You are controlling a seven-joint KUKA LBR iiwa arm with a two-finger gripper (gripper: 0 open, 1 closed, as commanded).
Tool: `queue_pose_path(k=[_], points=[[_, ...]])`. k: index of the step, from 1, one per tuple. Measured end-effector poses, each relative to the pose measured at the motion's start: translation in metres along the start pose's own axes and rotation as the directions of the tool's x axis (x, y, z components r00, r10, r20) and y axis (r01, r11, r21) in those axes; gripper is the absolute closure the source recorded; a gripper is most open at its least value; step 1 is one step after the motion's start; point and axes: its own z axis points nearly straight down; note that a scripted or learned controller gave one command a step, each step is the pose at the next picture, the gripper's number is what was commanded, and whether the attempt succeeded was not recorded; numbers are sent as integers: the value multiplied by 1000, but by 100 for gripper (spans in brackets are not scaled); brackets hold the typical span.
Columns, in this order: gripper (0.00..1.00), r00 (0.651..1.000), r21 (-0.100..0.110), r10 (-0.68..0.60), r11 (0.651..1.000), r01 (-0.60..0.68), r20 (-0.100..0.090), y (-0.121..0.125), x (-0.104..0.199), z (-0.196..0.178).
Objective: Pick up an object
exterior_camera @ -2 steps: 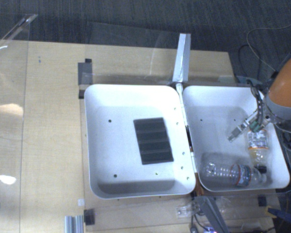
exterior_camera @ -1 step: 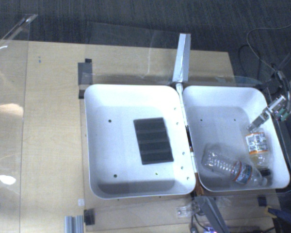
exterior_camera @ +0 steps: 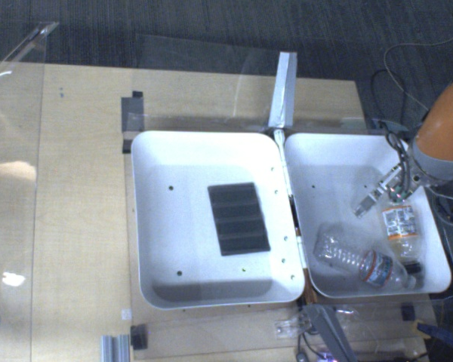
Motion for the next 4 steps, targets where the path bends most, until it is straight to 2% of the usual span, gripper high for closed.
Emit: queue_pose_path(k=[1,2,3,4], points=[[0,996,-2,-87,996,87,5,-4,2,-62],[0,996,-4,-89,996,89,8,9,-9,21],[0,989,-1,-148,989,148,4,-5,2,-16],[0,970,-2,-244,970,244,8,8,-8,21]])
